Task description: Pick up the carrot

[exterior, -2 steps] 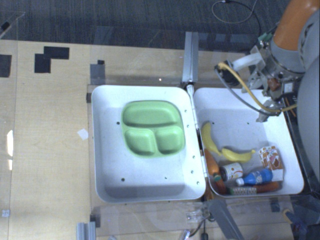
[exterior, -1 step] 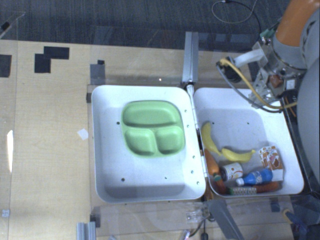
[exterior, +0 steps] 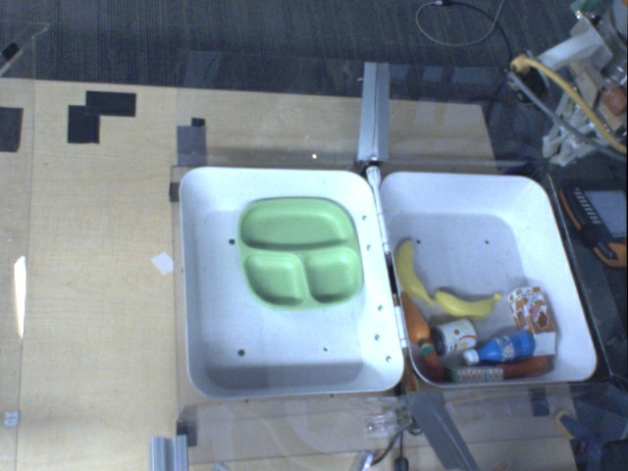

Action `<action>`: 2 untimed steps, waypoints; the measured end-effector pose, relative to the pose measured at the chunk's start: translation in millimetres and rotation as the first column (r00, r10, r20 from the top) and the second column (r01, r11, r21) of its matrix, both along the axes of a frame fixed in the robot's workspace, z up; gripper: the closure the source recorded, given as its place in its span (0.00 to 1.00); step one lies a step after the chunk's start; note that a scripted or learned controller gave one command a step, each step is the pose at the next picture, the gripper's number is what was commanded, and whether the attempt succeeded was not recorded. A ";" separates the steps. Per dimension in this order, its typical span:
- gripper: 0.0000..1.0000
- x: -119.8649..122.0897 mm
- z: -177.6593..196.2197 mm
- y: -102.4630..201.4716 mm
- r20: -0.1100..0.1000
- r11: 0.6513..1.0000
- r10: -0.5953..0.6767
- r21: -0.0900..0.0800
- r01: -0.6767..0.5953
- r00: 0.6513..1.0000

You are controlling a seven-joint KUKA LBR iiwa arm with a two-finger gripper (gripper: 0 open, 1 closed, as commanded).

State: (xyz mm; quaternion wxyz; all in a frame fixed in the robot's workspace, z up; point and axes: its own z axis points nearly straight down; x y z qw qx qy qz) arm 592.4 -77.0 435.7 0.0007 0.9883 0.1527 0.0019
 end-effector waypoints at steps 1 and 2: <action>1.00 55.5 -0.8 -83.6 -0.002 0.999 -0.050 -0.001 0.050 0.999; 1.00 57.0 10.7 -80.3 0.002 0.999 -0.040 -0.001 0.040 0.999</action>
